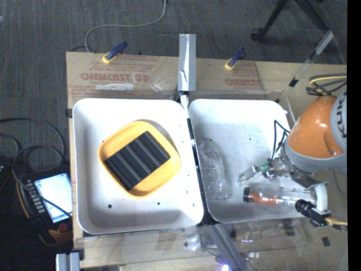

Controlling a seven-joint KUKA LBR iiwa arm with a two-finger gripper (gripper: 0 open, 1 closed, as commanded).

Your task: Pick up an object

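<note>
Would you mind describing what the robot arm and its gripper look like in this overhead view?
The arm comes in from the right as a rounded orange dome with a grey band beneath it and part of a dark letter marking on a pale section at the edge. Thin dark cables loop beside it. The gripper is a cluster of small metallic and greenish parts, too small to describe further.

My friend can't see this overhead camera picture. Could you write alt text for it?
A grey and orange robot arm reaches from the right into the right bin, its gripper low among clear plastic items, including a small bottle. The left bin holds a yellow block with a black ridged top.
</note>
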